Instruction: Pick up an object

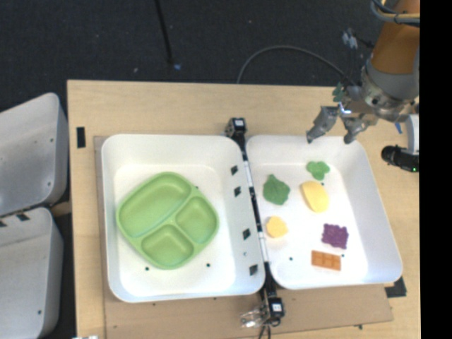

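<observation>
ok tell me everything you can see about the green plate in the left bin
The green plate is a light green divided dish that looks like plastic, with rounded corners and three compartments: one large, two smaller. It lies flat and right side up on the floor of the left bin, turned at an angle to the bin's walls. Its compartments hold nothing.

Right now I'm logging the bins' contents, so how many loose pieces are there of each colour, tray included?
Green: 3, divided tray, dark green piece, small green piece
Yellow: 2, larger piece, smaller piece
Purple: 1, block
Orange: 1, flat block
Total: 7
</observation>
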{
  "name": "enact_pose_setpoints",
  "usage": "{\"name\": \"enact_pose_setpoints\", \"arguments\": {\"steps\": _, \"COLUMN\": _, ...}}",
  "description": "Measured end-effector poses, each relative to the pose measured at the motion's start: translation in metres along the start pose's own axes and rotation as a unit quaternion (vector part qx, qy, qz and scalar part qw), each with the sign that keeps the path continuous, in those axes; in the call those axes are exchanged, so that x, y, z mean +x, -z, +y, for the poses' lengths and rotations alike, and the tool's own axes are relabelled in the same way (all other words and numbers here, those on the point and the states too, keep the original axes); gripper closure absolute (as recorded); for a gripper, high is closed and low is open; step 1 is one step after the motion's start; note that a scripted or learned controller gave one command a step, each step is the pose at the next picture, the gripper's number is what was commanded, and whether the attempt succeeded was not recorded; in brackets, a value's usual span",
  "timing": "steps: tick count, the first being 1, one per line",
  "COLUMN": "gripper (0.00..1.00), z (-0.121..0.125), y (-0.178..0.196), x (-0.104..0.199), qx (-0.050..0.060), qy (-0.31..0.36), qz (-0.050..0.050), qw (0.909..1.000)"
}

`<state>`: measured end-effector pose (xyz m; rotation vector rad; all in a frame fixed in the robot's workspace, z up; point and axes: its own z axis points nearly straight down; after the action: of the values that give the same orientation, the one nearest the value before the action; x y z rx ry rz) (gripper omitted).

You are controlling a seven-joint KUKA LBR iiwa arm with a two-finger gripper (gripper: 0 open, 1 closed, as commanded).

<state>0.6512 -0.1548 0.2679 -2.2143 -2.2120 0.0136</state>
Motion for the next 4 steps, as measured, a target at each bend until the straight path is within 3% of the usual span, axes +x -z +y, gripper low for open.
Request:
{"name": "enact_pose_setpoints", "arguments": {"steps": 1, "gripper": 0.0, "z": 0.002, "y": 0.007, "x": 0.0, "qx": -0.006, "qy": 0.001, "qz": -0.001, "qw": 1.0}}
{"name": "enact_pose_setpoints", "arguments": {"steps": 4, "gripper": 0.0, "z": 0.011, "y": -0.166, "x": -0.013, "qx": -0.004, "qy": 0.001, "qz": -0.002, "qw": 1.0}}
